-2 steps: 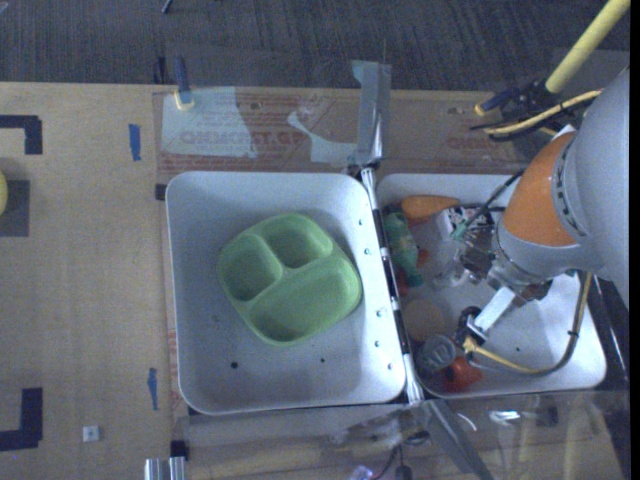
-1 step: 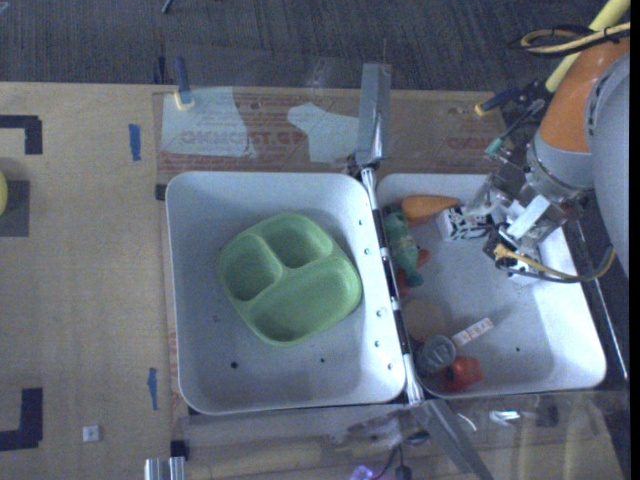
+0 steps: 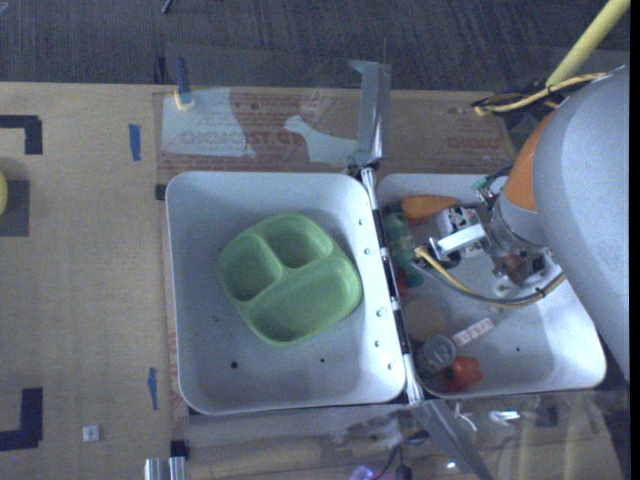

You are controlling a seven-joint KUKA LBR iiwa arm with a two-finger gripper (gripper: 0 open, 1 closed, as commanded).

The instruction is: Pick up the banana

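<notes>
My gripper (image 3: 512,264) is down inside the right bin (image 3: 560,353), near its upper middle, and the grey wrist with the orange band covers most of it. Several small things lie along that bin's left side: an orange piece (image 3: 430,206) at the top, a dark green piece (image 3: 397,230) below it, and a small red piece (image 3: 401,274) against the wall. I cannot tell whether anything sits between the fingers.
The left bin (image 3: 200,368) holds a green divided plate (image 3: 290,278). A grey round object (image 3: 437,352), a red-orange object (image 3: 463,371) and a small wrapped item (image 3: 476,329) lie at the right bin's front left. A yellow object (image 3: 3,193) sits at the bench's far left edge.
</notes>
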